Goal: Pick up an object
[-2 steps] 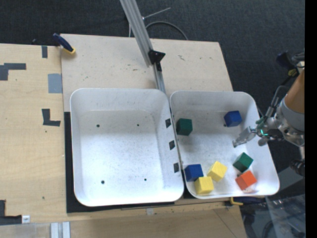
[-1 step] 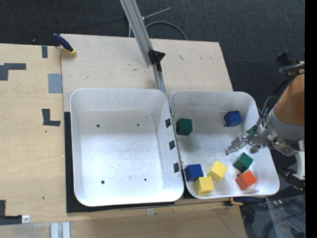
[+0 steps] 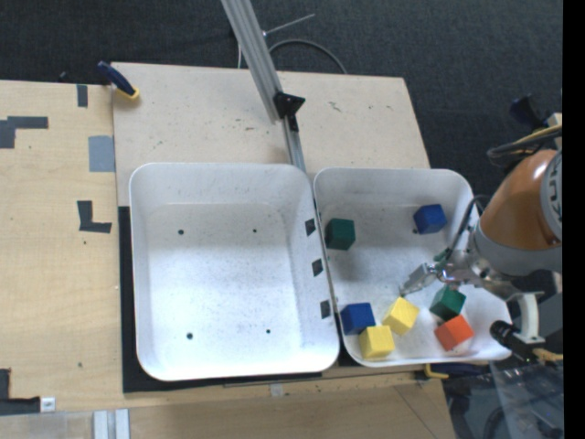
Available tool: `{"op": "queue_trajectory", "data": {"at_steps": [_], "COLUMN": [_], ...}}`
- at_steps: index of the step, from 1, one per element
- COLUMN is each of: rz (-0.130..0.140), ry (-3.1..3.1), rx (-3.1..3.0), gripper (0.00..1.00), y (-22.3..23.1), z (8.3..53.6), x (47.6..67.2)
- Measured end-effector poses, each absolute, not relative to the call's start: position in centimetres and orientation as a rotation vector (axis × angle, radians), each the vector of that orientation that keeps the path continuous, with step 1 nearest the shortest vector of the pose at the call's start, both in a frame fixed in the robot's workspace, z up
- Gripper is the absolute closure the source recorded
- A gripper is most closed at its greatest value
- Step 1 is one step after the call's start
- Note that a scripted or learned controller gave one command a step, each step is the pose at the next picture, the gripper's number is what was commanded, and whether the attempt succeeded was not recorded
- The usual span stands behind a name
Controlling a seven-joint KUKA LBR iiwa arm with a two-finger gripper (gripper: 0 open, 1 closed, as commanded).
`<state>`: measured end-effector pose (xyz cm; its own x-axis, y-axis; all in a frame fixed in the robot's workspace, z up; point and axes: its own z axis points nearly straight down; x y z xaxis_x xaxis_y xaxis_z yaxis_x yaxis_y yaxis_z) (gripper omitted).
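1. Pale wooden bench boards run under two shallow white bins set side by side, with dark carpet beyond; a metal rail (image 3: 258,48) slants down from the top of the frame to the wall between the bins.
2. We see the left bin (image 3: 146,208) with nothing but a few dark specks on its floor, while the right bin (image 3: 457,186) carries every cube.
3. We find the gripper (image 3: 437,277) low over the right bin's right-hand part, below the arm's orange band, its metal fingers pointing toward the left of the frame. Whether those fingers are apart or together we cannot tell; nothing shows between them.
4. We judge the dark green cube (image 3: 448,301) the nearest candidate: it lies just below and slightly right of the gripper tip in the frame, very close. It is small and dark, partly shaded by the arm.
5. Just beside it sit an orange-red cube (image 3: 454,333) lower right and a yellow cube (image 3: 401,315) to the left, so we judge a crowded approach.
6. Farther off we see another yellow cube (image 3: 377,341), a blue cube (image 3: 357,317), a second blue cube (image 3: 429,219) near the upper right, and a green cube (image 3: 340,233).
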<state>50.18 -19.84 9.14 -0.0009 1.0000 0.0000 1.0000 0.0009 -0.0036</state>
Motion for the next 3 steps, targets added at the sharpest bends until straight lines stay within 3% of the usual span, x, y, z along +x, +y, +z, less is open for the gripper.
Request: {"op": "queue_trajectory", "data": {"at_steps": [1,2,3], "rz": [0.001,0.0,-0.003], "ry": [-2.221,-2.221,-2.227], "rx": [-2.22,-2.219,-2.222], "gripper": [0.0,1.0,1.0], "y": [-19.8,-19.7,-19.2], "z": [9.2,10.2,16.3], "x": [50.2,50.2,50.5]}}
